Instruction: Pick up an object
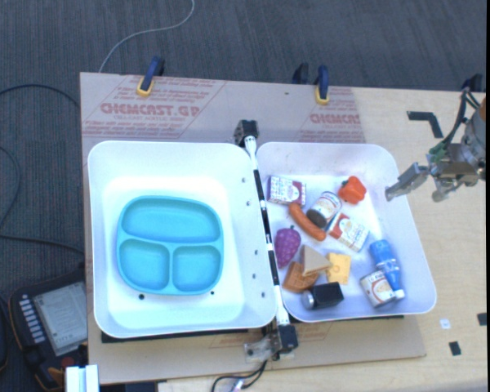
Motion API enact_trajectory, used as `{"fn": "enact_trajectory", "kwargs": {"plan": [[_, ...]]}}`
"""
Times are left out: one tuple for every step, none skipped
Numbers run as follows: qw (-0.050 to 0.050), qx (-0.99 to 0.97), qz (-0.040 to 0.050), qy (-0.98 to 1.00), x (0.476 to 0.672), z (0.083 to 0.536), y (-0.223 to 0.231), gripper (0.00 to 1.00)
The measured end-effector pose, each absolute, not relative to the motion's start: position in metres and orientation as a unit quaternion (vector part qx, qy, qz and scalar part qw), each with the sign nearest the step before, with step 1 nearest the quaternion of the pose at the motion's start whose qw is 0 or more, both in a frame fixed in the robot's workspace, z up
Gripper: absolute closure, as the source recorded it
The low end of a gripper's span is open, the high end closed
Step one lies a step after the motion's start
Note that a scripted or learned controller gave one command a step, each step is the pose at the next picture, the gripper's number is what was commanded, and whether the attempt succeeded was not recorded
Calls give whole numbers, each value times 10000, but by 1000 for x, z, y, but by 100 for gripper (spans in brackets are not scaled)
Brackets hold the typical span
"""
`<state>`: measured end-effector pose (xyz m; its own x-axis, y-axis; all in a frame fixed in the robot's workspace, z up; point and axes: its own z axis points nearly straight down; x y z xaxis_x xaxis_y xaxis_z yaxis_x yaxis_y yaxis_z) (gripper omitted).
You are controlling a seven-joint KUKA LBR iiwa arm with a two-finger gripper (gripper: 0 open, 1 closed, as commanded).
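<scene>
The right bin (pixel 408 219) holds several small items: a white and maroon carton (pixel 284 190), an orange pepper (pixel 353 189), a carrot (pixel 305 220), a dark-topped can (pixel 322 209), purple grapes (pixel 287 245), a blue bottle (pixel 385 256), a cheese wedge (pixel 339 266) and a black object (pixel 322 295). My gripper (pixel 415 191) hovers over the bin's right rim, beside the pepper and above the blue bottle. Its fingers are spread open with nothing between them.
The left bin (pixel 106 178) carries a light blue divided tray (pixel 170 244). A black hinge bar (pixel 261 211) runs between the bins. Clamps (pixel 320 84) sit at the board's back edge, and cables lie on the floor at left.
</scene>
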<state>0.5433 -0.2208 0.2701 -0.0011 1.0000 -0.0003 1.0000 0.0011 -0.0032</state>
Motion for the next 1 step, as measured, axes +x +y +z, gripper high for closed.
{"fn": "enact_trajectory", "kwargs": {"plan": [[26, -7065, 15, -7077, 519, 152, -161, 0]]}}
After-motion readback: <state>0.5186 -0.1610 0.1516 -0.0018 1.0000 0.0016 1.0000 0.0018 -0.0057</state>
